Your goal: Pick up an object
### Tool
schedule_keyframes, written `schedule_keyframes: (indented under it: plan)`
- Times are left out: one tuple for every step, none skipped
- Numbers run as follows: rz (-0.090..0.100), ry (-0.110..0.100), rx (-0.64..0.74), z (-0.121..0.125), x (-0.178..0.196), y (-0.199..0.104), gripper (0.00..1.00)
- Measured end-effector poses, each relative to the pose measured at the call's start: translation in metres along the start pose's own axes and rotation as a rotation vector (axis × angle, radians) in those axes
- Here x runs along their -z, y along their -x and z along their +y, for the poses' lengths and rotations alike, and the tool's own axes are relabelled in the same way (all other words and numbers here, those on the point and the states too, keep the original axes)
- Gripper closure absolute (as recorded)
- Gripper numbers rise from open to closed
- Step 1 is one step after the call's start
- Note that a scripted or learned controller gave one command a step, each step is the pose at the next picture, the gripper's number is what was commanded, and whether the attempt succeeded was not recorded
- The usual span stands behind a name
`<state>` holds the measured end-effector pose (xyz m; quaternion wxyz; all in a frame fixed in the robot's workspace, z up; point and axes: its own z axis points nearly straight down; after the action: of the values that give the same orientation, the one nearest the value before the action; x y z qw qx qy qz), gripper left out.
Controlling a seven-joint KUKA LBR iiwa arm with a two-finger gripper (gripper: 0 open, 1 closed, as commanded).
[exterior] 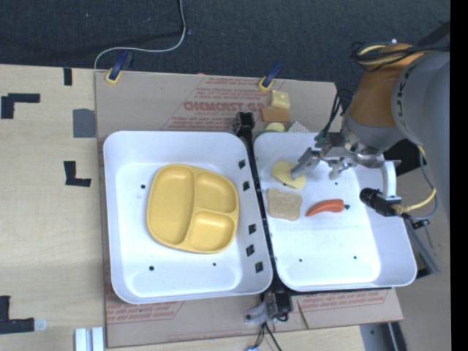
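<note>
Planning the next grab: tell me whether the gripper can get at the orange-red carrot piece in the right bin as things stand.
Probably yes. The carrot piece lies alone on the floor of the right bin, apart from the bread slice, with nothing on top. The gripper is just above it in this view, over the same bin.

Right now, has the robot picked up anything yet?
Not yet. The gripper is low in the right bin, next to the pale yellow food piece, with nothing seen held. The bread slice and orange-red chili lie on the bin floor. Grabbing and lifting are left.
</note>
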<state>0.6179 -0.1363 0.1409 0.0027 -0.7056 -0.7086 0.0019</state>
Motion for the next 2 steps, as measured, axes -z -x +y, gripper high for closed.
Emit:
schedule_keyframes:
  plan:
    - [-0.004,0.006,0.002,0.0412,-0.059,-0.0436,0.0]
    - [-0.004,-0.001,-0.002,0.0495,-0.0569,-0.0404,0.0]
